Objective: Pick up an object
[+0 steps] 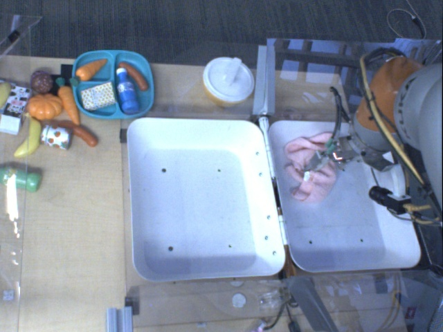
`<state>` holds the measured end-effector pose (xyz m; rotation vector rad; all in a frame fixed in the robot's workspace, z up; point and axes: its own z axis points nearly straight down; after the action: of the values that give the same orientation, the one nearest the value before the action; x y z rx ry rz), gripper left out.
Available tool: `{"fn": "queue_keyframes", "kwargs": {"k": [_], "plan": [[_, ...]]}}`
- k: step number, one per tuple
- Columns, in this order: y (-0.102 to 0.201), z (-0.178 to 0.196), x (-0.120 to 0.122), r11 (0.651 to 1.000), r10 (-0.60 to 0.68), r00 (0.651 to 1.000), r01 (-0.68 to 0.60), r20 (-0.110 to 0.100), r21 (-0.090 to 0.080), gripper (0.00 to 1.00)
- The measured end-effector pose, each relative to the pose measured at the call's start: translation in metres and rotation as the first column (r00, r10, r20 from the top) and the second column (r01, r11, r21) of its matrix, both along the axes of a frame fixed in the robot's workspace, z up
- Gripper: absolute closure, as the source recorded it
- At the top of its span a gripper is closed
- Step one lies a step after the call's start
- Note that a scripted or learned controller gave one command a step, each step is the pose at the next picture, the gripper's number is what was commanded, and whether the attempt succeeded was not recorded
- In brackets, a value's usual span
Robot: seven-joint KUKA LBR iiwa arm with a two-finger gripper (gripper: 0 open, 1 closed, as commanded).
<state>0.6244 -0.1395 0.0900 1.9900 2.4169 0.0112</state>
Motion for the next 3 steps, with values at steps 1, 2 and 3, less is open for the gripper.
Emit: {"fn": "queue_keyframes", "kwargs": {"k": [1, 2, 3], "plan": [[-0.002, 0.002, 0.001, 0.998, 0.066, 0.998, -0.066, -0.005, -0.001, 0.0], [0.017, 0.001, -0.011, 0.997, 0.081, 0.997, -0.081, 0.001, -0.002, 0.0], [0.043, 0.001, -0.01, 0.971, 0.238, 0.971, -0.238, 0.002, -0.005, 0.0]]}}
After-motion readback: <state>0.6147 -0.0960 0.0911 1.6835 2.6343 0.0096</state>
